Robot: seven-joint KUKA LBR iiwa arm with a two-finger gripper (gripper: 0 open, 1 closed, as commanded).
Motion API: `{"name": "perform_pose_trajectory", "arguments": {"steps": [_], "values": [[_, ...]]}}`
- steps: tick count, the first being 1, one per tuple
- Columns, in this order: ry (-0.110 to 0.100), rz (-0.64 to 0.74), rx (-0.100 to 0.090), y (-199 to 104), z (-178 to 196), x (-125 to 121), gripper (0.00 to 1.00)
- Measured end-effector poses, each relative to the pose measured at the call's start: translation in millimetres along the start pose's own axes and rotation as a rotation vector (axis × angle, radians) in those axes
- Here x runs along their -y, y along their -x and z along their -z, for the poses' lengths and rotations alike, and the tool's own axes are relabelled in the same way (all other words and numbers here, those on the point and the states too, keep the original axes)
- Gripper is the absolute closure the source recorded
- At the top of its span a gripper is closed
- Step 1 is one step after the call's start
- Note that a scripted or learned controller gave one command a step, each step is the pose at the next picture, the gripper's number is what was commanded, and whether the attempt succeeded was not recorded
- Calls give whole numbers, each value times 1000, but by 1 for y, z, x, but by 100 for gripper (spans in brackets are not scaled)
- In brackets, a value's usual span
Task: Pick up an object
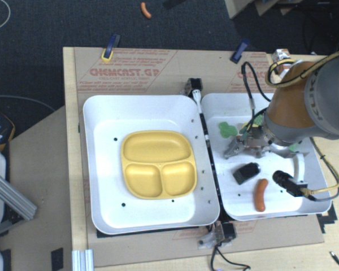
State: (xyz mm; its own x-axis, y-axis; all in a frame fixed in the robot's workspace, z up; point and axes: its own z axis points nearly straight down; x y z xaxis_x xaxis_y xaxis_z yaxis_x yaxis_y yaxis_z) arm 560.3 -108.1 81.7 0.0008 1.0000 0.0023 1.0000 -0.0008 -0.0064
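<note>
Cardboard-topped desk, two white bins — claw (235, 149) down in right bin (282, 208), grip state unreadable; black block (246, 172) just below-right, untouched.

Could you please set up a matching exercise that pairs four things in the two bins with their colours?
Things:
1. divided tray in the left bin
2. sausage in the right bin
3. block beside the sausage
4. small piece near the right bin's far-left corner

Colours:
A. green
B. yellow
C. black
D. orange-red

Pairs: 1-B, 2-D, 3-C, 4-A
</note>
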Motion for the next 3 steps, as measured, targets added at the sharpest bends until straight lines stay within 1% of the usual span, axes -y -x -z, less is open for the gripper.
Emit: {"name": "perform_pose_trajectory", "arguments": {"steps": [1, 2, 3], "values": [[6, 0, 2, 0, 13, -1, 100], [13, 2, 4, -10, 64, -4, 100], [14, 2, 4, -9, 126, 1, 100]]}}
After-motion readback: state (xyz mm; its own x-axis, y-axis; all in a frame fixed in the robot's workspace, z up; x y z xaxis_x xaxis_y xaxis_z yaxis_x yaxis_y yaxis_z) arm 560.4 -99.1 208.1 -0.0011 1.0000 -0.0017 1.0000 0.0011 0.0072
